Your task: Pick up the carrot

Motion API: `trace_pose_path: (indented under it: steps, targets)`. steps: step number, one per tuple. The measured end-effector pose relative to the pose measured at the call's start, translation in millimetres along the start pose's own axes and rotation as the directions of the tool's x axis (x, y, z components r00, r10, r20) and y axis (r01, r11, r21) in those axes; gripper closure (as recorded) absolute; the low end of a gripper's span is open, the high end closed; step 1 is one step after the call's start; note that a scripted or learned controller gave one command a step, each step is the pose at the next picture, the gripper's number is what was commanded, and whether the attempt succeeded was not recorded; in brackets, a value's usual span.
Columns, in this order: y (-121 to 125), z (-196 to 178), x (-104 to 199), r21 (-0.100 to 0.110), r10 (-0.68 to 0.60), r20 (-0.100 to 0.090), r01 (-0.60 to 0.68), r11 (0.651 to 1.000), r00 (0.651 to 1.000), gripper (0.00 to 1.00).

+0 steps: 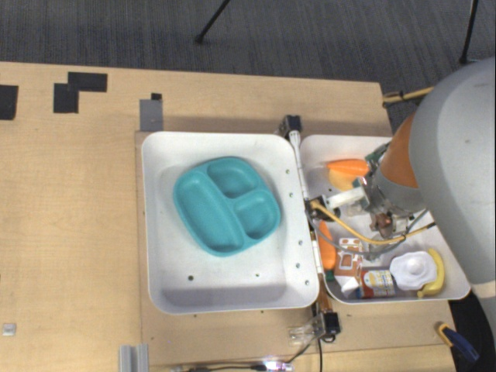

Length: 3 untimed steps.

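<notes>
Left bin point(180, 285): holds one teal divided plate point(226, 204), lying flat about the bin's middle.

Right bin point(456, 289): cluttered. The carrot point(346, 167) lies crosswise at the far end of this bin, with a yellowish piece point(341, 181) touching its near side. A second orange item point(327, 254) lies along the bin's left wall; its kind is not determinable. At the near end is a small red-labelled bottle point(378, 283), then a white round item point(411, 268) with a banana point(435, 273) curved around its right side.

The gripper point(373, 208) hangs over the bin's middle, just near of the carrot. Whether it is open or closed cannot be told, and no item is seen in its grasp.

The grey arm point(457, 153), orange-banded, covers the bin's far right corner
</notes>
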State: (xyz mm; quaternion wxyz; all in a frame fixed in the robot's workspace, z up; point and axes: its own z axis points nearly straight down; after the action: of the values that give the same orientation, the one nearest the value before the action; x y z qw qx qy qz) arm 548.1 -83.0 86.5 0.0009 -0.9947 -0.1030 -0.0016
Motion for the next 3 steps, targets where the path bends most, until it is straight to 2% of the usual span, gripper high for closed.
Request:
trace_pose_path:
  steps: [1,2,3]
  targets:
    - [-78,-103,20,0.005,-0.012,-0.008,0.012,1.000,1.000,0.00]
    - [-72,-97,-48,0.003,0.000,0.006,0.000,1.000,1.000,0.00]
    - [-131,-98,-35,0.004,-0.007,0.003,0.007,1.000,1.000,0.00]
